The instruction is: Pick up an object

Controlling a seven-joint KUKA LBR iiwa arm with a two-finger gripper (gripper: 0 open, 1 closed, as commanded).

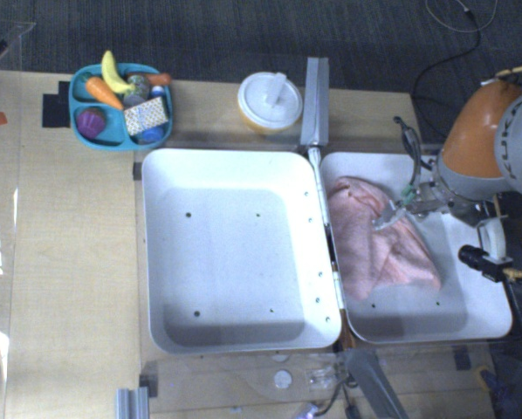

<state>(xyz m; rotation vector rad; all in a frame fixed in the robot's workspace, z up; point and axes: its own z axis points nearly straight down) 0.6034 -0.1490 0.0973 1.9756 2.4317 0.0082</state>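
Two bins sit on the counter; the right bin (484,308) holds a pink cloth (379,243). Claw (399,209) rests over the cloth's upper right edge, fingers' state unclear. Cloth's long axis runs down-right, mostly left of and below the claw.

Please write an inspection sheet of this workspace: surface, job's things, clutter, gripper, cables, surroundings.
Surface: wooden bench bearing two white bins side by side, left bin and right bin.
Job's things: pink cloth, crumpled, in the right bin.
Clutter: blue tray of toy food and a lidded cup, both behind the left bin.
Gripper: gripper at the cloth's upper right part; grip cannot be judged.
Cables: black cable looping on the floor, top right.
Surroundings: dark carpet beyond the bench.
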